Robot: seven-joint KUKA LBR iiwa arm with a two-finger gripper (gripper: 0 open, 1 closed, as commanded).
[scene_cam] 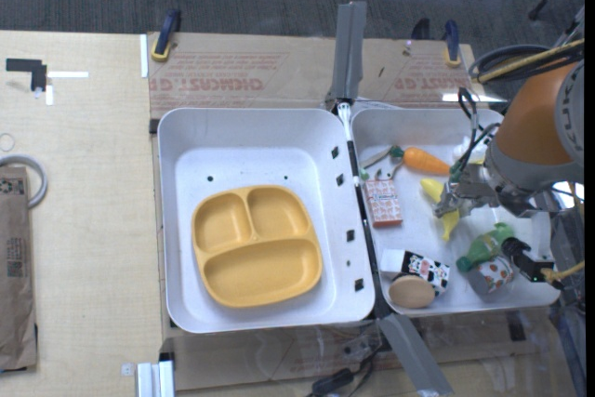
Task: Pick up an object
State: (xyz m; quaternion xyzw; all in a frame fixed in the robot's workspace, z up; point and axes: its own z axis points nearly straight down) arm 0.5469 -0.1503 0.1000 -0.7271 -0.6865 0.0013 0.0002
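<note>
Where the gripper [453,197] descends into the right bin [409,119], its fingers sit directly at the yellow banana-shaped toy [439,200]; whether they are clenched on it cannot be determined. A smooth orange carrot [427,162] lies just above. The left bin [186,130] contains a glossy three-compartment yellow plate [257,243].

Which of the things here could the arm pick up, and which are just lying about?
For the job: claw, banana, carrot, egg, green bottle, red box.
Lying about: yellow plate, paper bag, blue clamps.
</note>
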